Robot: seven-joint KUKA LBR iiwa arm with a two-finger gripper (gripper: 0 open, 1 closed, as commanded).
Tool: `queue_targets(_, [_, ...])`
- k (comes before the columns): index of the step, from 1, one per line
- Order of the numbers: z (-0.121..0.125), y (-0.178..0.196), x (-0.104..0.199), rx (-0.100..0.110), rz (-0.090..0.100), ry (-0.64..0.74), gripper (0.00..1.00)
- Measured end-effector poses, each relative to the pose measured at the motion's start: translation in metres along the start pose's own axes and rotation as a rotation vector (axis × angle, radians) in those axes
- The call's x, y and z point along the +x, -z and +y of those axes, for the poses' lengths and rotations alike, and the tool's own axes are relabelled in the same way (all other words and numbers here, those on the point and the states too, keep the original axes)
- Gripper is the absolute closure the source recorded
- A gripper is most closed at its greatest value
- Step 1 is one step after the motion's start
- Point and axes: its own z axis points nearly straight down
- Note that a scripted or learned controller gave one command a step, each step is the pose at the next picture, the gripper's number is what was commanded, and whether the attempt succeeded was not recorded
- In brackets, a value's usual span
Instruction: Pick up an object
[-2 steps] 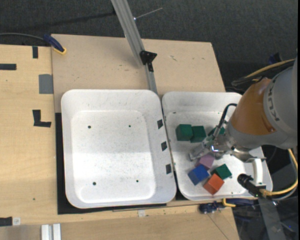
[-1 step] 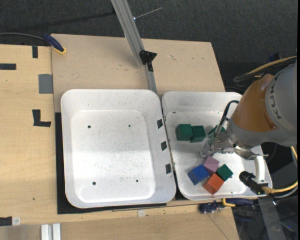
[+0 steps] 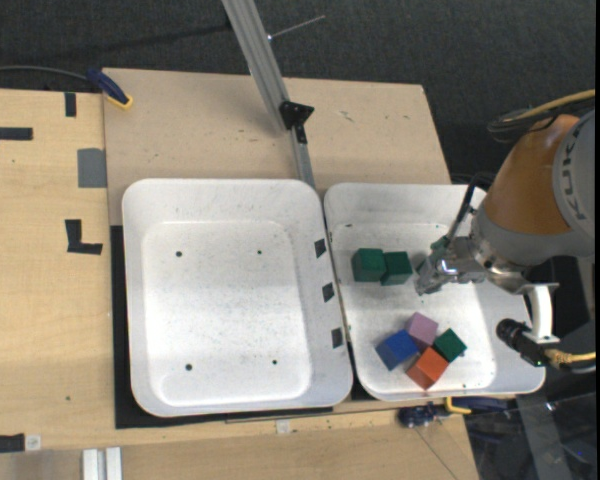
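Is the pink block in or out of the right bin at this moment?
In. The pink block lies on the floor of the right bin, in a cluster with the blue block, orange block and a green block.

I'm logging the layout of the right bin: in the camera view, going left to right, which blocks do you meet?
Green block pair → blue block → pink block and orange block, too close in position to rank → small green block.
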Motion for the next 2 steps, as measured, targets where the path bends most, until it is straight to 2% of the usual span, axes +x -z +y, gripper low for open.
queue_targets(2, [0.01,0.088,0.005,0.001,0.0,0.0,1.0])
